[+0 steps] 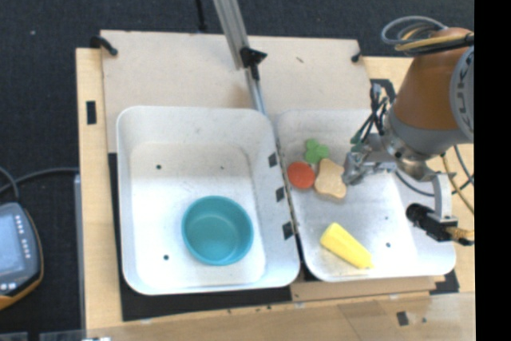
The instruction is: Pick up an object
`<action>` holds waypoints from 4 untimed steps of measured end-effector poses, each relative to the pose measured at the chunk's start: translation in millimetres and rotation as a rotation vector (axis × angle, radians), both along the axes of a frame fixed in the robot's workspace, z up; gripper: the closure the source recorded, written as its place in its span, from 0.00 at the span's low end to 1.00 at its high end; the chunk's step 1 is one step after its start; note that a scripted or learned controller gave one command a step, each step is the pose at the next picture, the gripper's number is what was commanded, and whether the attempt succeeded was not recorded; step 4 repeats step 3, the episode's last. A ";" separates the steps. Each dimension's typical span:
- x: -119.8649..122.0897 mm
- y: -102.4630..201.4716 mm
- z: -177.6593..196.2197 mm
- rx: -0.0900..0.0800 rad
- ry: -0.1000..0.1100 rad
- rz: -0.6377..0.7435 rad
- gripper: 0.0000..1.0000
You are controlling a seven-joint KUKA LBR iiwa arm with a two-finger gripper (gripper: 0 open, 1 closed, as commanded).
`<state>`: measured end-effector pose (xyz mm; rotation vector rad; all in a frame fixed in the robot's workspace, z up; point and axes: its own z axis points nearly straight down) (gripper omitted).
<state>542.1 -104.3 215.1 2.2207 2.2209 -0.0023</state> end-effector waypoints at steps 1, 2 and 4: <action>-1.5 46.6 5.2 0.003 -0.002 0.005 1.00; 10.5 107.0 17.1 0.004 -0.003 0.009 1.00; 8.3 157.7 18.7 0.004 -0.002 0.008 1.00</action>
